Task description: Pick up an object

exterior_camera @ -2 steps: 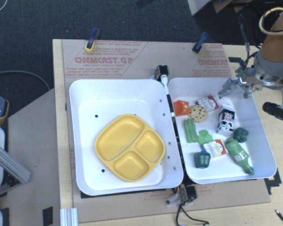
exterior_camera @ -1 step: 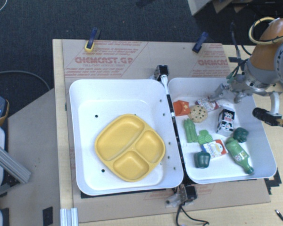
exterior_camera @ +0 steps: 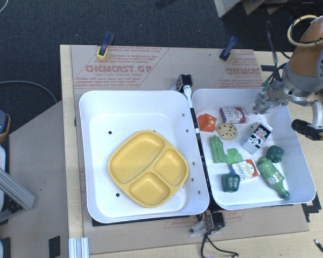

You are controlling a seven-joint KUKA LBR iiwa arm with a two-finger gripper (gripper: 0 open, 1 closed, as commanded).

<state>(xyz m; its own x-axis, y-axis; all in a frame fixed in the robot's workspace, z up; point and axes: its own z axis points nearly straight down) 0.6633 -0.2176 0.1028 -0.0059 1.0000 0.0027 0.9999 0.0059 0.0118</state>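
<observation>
Gripper (exterior_camera: 262,104): being held over the right bin's (exterior_camera: 307,168) far rim (finger state cannot be told).
Toys (exterior_camera: 242,149): being crowded mid-bin.
Left bin (exterior_camera: 91,144): being occupied by a yellow tray (exterior_camera: 148,168).

Dark carpet floor (exterior_camera: 43,20) surrounds the paper-covered bench (exterior_camera: 151,69).

Red lettering "CHEMCAST" followed by what looked like "G.P" on the brown board (exterior_camera: 124,69) behind the left bin (exterior_camera: 91,144), the same red print partly legible behind the right bin (exterior_camera: 307,171), small packages' labels too small to read
</observation>
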